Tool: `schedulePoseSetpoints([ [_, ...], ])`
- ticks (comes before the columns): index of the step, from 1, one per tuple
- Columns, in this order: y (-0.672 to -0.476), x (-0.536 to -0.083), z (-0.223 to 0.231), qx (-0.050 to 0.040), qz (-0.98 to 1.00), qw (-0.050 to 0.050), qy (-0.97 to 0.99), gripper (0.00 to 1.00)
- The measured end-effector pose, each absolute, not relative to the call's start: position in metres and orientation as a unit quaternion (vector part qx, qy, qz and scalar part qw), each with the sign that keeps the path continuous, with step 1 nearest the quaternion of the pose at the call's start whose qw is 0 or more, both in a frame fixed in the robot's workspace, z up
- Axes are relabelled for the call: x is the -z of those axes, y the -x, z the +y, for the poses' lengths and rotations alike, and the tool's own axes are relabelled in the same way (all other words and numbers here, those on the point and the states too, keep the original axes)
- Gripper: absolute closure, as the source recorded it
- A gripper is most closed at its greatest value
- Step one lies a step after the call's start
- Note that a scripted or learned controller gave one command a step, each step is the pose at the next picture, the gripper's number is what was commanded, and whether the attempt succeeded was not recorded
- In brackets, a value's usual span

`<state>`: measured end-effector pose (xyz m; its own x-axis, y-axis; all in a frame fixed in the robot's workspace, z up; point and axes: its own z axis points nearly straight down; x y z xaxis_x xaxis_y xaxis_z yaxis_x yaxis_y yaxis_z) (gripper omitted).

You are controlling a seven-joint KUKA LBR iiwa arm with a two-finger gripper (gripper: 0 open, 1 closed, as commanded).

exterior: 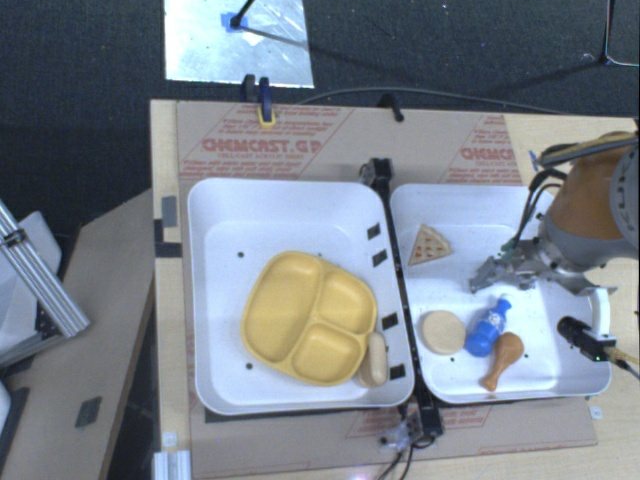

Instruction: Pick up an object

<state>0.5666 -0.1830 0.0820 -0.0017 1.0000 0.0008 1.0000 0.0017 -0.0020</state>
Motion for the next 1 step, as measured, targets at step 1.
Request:
schedulePoseSetpoints([
  [1, -0.5684, -0.0958, -0.1839, 0.0009, -0.708, -0.002, 0.706, 1.00],
])
